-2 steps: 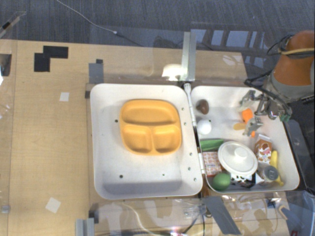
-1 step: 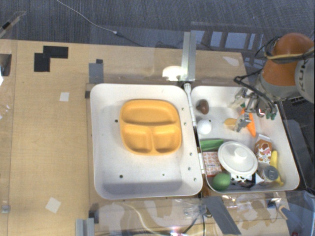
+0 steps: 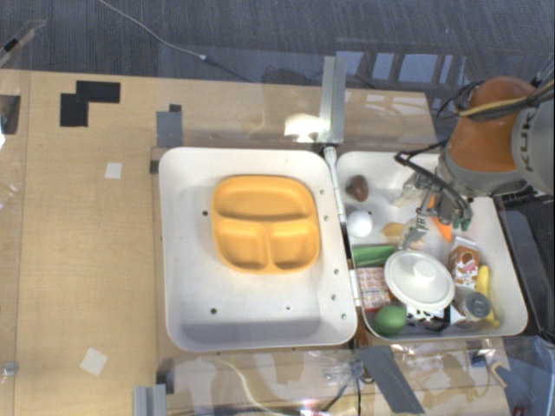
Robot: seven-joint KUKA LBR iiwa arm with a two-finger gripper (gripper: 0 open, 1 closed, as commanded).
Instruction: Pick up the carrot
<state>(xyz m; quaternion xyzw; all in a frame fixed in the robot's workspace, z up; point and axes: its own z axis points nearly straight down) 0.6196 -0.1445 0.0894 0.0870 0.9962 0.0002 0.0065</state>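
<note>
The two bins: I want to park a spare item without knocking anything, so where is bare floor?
The left bin has bare floor all around the yellow divided tray, widest along its near edge. The right bin is crowded: white lidded bowl, cucumber, lime, banana, with the hand over its middle.

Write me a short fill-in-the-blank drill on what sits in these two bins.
1. The yellow divided tray lies in the ____ bin.
2. The white lidded pot stands in the ____ bin.
3. The tray has ____ compartments.
4. The end effector hangs over the right bin, right beside something ____, likely the carrot.

Missing words: left; right; three; orange
</note>
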